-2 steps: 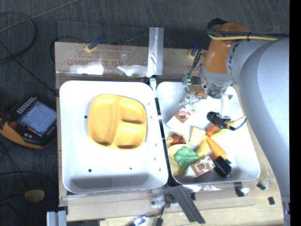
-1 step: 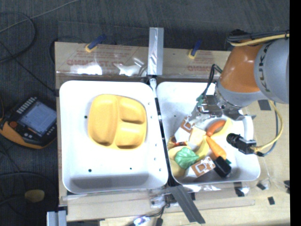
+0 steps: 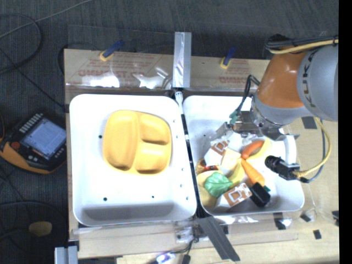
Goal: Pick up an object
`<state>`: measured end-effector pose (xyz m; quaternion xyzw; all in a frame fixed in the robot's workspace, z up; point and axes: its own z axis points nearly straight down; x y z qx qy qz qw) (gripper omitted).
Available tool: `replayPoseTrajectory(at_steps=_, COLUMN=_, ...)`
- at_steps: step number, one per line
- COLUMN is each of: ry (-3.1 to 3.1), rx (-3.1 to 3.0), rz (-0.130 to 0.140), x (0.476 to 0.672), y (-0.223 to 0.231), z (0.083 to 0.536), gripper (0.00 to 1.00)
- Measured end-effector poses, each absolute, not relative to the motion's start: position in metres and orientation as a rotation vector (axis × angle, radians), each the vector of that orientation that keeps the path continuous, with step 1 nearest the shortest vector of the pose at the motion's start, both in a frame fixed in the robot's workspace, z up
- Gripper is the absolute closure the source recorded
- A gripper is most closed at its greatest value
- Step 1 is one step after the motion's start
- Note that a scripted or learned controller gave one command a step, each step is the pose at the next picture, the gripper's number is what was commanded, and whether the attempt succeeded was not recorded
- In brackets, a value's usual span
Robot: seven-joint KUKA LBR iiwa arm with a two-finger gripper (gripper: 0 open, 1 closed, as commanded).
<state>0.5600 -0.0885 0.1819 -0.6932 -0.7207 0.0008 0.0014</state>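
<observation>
The right bin [image 3: 291, 199] holds a heap of small toys crowded toward its near half. Two orange carrots lie in it: one [image 3: 252, 147] near the middle of the bin, tilted, and a longer one [image 3: 252, 171] just below it, pointing toward the near right corner. A green leafy piece [image 3: 218, 183] sits at the near left of the heap, resting against something yellow [image 3: 236, 172] behind it. A small printed box [image 3: 238, 194] lies just beside the green piece, and a black block [image 3: 260, 194] touches the lower carrot's tip. A pale cream block [image 3: 230, 159] and another small printed box [image 3: 219, 147] lie further back.

The gripper [image 3: 246, 126] hangs over the far part of this heap, just above the upper carrot. How far its jaws stand apart cannot be told from this angle, and nothing can be seen held in them. The grey arm with its orange band [image 3: 280, 84] reaches in from the right.

The left bin [image 3: 82, 197] holds a yellow divided tray [image 3: 137, 142], lying flat near its middle.
</observation>
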Motion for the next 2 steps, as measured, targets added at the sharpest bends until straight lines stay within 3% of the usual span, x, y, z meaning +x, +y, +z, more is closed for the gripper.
replayPoseTrajectory(at_steps=1, ry=-2.302, rx=-2.176, rz=-0.027, x=0.553, y=-0.119, z=0.134, gripper=0.0)
replayPoseTrajectory(at_steps=2, ry=-2.292, rx=-2.208, rz=-0.045, x=0.547, y=-0.113, z=0.124, gripper=0.0)
